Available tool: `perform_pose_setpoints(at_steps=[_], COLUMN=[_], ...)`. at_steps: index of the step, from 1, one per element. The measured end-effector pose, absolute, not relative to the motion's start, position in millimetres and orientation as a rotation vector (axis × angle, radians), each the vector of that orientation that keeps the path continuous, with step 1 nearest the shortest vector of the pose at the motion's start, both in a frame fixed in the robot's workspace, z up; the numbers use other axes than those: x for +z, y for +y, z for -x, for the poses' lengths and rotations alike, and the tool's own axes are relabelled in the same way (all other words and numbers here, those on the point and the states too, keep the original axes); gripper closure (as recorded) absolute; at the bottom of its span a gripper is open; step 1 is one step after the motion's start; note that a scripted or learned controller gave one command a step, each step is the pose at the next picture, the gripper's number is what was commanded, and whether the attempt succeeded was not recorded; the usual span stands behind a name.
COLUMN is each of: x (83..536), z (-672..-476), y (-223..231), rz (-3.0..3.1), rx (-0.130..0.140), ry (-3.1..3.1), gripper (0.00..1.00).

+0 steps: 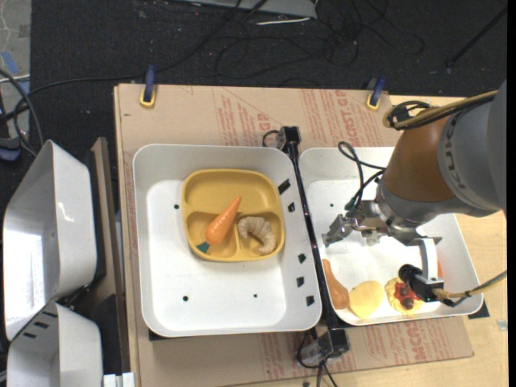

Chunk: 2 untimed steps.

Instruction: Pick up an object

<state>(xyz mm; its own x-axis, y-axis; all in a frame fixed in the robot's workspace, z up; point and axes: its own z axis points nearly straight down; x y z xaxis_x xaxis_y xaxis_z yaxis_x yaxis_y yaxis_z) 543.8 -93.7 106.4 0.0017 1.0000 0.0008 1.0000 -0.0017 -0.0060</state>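
Two white bins on the table (210, 111); the claw (339, 234) hangs over the right bin (463, 240), can't tell its grip state.

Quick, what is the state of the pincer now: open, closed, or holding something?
Pincer: over the right bin, near its left side; open or closed cannot be told from this view, and nothing is seen between its fingers.

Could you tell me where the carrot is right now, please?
The carrot lies in the yellow divided plate in the left bin, just left of the shrimp.
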Motion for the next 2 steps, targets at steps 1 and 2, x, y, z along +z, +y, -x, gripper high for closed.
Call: perform_pose_setpoints(at_steps=[1,2], x=[91,102], z=[-543.4,-543.8], y=[-93,-93], rz=[2.221,2.225], rx=[0.002,0.001], ry=[-2.218,-2.216], gripper=[0.0,1.0])
